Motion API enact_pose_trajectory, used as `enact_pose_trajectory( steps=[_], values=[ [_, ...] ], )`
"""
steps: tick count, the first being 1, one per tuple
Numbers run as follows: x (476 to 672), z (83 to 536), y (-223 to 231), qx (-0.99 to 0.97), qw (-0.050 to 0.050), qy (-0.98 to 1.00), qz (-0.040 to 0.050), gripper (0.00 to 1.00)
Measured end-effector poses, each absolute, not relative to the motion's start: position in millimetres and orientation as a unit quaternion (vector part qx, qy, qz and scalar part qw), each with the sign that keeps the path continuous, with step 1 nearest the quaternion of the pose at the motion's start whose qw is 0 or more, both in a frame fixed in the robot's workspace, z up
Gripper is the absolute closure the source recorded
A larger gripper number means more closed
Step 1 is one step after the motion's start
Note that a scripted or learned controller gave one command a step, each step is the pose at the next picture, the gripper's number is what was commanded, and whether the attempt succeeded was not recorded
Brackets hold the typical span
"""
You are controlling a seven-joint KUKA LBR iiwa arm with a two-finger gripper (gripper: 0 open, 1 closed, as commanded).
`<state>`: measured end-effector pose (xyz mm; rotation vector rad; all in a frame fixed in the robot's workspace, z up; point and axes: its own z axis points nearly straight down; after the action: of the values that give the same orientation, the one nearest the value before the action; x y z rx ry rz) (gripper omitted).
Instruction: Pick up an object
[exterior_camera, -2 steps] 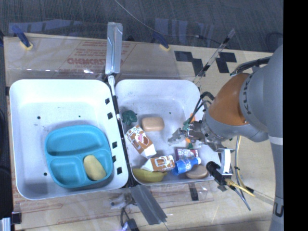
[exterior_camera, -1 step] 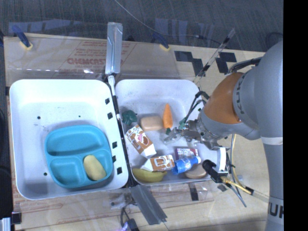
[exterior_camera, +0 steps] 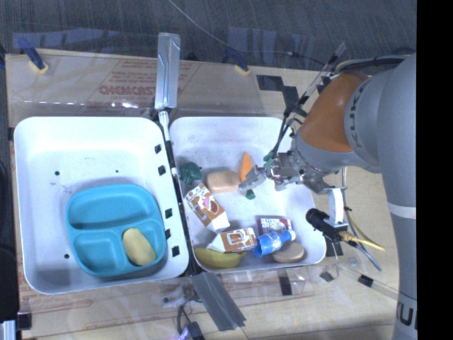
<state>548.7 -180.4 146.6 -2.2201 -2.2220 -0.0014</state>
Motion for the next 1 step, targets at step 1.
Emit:
enact_pose_trajectory(
  steps=[1],
  values=[
    [584.1,91.9,-168.3,-0.568,0.000,-0.823,-0.0001,0.00]
  ],
)
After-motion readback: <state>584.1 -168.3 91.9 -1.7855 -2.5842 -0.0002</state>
